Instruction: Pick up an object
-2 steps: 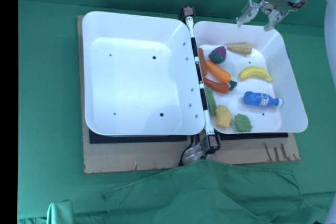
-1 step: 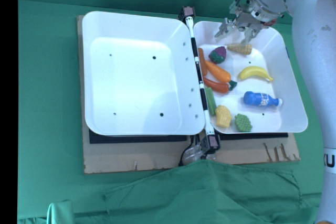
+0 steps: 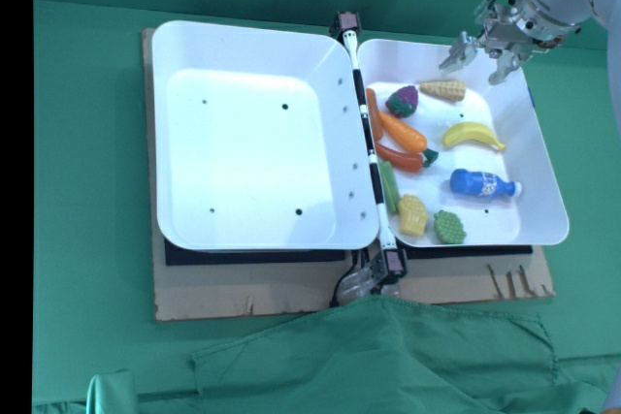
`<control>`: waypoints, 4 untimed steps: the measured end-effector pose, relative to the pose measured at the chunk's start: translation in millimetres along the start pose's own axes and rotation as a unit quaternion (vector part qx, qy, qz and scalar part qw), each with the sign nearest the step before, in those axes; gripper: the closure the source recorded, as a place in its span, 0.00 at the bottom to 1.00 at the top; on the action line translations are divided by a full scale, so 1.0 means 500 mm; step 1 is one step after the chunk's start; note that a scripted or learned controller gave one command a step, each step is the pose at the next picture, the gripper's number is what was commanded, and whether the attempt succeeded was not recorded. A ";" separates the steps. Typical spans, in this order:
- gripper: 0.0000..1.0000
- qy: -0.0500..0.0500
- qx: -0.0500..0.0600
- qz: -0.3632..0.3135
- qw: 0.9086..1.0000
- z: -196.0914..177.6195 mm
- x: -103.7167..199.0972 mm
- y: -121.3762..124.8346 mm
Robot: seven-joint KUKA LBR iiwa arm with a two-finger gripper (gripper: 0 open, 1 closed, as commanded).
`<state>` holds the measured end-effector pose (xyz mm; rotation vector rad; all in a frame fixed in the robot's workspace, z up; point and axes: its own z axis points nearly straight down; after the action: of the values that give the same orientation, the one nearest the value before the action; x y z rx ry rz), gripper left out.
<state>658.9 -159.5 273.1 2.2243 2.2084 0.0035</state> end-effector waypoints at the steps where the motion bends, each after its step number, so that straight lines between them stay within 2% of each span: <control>1: 0.00 0.001 -0.003 -0.003 1.000 0.136 0.077 0.060; 2: 0.00 0.001 0.002 -0.001 1.000 0.108 0.093 -0.031; 3: 0.00 0.000 0.004 -0.001 1.000 0.162 0.083 0.061; 4: 0.00 0.000 -0.004 0.000 1.000 0.174 0.098 -0.071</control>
<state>624.5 -110.5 185.7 2.2195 2.2053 0.0122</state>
